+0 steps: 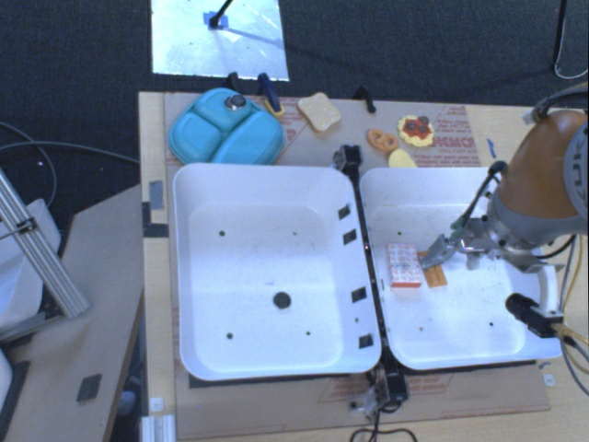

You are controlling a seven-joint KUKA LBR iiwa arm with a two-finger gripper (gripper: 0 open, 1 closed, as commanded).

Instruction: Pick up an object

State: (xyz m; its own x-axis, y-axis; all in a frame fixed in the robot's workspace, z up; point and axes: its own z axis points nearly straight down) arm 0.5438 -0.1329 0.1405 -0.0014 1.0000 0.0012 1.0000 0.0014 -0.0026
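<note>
Inside the right bin (479, 353), one box (403, 265), one orange block (434, 275); pincer (440, 251) state unclear.

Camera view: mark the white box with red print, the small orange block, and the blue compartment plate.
White box with red print (404, 265): camera view, middle of its top face.
Small orange block (435, 276): camera view, centre of its visible face.
Blue compartment plate (226, 129): camera view, on the central divider.
</note>
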